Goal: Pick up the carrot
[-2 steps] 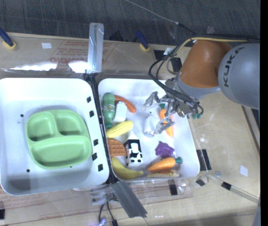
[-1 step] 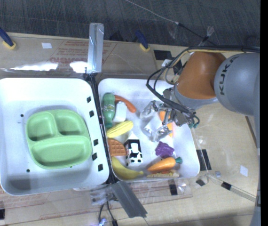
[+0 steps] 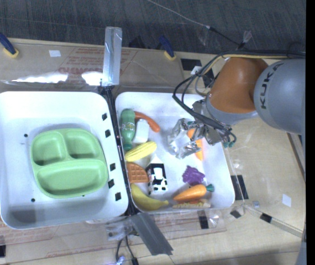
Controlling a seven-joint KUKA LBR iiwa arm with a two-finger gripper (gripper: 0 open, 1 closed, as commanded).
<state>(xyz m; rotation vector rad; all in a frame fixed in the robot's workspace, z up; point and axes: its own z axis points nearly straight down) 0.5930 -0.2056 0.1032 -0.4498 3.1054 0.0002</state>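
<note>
item: carrot point(image 3: 190, 192) — orange body with a green leafy tip, lying flat in the right bin point(image 3: 171, 99), close to that bin's near wall. long axis runs roughly across the picture, a little tilted, with the green end pointing toward the arm's side and the blunt orange end toward the banana point(image 3: 148, 201). position relative to the jaws point(image 3: 189, 139): below them in the picture, toward the near wall, apart and not touching, with a purple toy point(image 3: 193, 175) lying between the two. jaws: low in the same bin, metal parts bunched over small orange pieces point(image 3: 198, 148); whether they stand apart or together cannot be told from this slant, and nothing is clearly seen clamped in them. nearby stock: a second slim orange piece point(image 3: 148, 121) lies on the far side of the jaws beside a green bottle point(image 3: 127, 125) — it could also be read as a carrot, so the choice of target is a judgement. implied need: travel toward the near wall, past the purple toy, with the closing line set across the carrot's long axis.
</note>
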